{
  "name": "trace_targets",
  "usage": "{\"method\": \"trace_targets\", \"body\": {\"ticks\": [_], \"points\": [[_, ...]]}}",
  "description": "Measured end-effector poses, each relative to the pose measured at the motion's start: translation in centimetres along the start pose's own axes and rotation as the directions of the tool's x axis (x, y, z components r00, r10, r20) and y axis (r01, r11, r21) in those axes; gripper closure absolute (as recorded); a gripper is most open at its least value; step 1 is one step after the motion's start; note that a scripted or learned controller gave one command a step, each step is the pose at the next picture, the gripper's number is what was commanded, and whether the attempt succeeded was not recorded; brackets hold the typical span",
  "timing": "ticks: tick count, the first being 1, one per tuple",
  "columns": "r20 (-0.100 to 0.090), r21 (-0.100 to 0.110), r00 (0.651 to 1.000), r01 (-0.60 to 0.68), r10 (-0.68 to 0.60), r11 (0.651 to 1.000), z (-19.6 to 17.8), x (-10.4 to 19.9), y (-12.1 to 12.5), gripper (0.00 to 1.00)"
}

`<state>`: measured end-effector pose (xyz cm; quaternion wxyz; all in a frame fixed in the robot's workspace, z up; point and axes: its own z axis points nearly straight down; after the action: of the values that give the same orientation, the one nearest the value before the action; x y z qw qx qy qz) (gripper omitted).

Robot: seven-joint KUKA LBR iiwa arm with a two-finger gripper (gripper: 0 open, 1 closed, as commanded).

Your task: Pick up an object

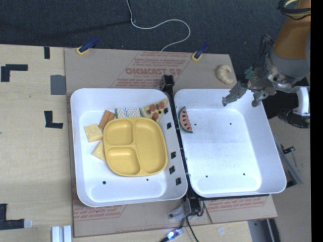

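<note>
Sitting side by side on the desk (pixel 30 150), two shallow white bins share a middle edge. The left bin (pixel 83 183) holds a yellow divided plate (pixel 135 146) with three compartments, lying flat near the bin's centre. Around the plate's upper and left rim lie small toy food pieces: a pale yellow cracker square (pixel 93 133) touching its left side, an orange-brown stick (pixel 106 118) just above that, a speckled white-green piece (pixel 127 113) along the top, and a pizza slice (pixel 156 109) at the upper right, near the dividing edge.

The right bin (pixel 262 180) holds a watermelon slice (pixel 186 120) lying against its left wall, just across the divide from the pizza slice. It sits well apart from the arm.

The jaws (pixel 243 96) hang over the right bin's upper right corner, above its rim; the two dark fingers are spread apart with nothing between them. The orange band of the arm (pixel 292 34) rises behind, at the right.

Outside the bins, a beige lump (pixel 225 73) rests on the cardboard sheet (pixel 146 69) beyond the right bin's top edge, near the jaws. A white cable (pixel 166 24) loops across the dark floor above.
</note>
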<state>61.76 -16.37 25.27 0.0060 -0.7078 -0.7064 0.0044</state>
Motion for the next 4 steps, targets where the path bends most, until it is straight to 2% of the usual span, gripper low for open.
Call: {"method": "trace_targets", "body": {"ticks": [1,2,4], "points": [[0.002,-0.013,1.000,0.003,-0.003,1.000,-0.9,0.0,0.2,0.00],[0.003,-0.008,1.000,0.003,-0.003,1.000,5.3,-0.6,0.4,0.00],[0.003,-0.009,1.000,0.004,-0.004,1.000,14.7,-0.5,1.3,0.00]]}}
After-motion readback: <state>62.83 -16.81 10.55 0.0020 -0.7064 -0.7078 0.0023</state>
